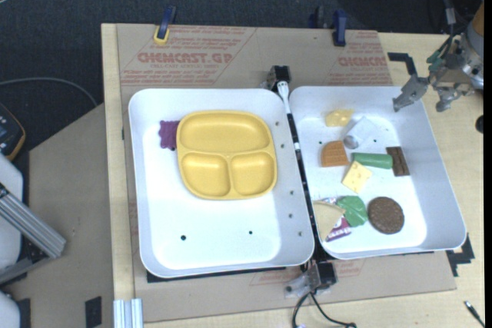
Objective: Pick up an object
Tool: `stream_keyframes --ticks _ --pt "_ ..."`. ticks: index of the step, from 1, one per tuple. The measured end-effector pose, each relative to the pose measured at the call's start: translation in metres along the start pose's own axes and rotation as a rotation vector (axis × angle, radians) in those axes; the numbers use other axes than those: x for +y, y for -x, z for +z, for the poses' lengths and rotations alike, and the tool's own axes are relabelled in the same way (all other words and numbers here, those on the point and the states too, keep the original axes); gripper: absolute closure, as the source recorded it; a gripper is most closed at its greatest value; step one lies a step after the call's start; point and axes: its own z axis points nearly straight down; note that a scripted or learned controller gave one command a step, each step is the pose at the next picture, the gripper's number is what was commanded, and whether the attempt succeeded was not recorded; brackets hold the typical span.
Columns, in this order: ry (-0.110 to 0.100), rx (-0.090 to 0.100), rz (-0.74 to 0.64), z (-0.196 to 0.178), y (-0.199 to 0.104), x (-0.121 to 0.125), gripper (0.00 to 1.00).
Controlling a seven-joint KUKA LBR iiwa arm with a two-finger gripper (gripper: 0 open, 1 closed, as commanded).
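My gripper hovers at the far right rim of the right bin, open, with nothing between its fingers. Below and left of it, inside that bin, lie a pale yellow piece, a small grey item, an orange-brown slab, a green stick, a dark brown bar, a yellow cheese wedge, a green piece, a purple-tipped wrapper and a round brown cookie.
The left bin bears a yellow three-compartment tray with a purple item tucked at its left. Clamps hold the cardboard-covered bench at the back. A black divider bracket sits between the bins.
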Motion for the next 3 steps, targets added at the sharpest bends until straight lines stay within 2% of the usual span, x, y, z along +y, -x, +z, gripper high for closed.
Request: stream_keyframes --ticks 1,3 --pt "0.015 -0.004 -0.003 -0.009 -0.001 0.003 0.0" --pt "0.008 -0.001 -0.004 0.104 -0.006 -0.013 0.0"
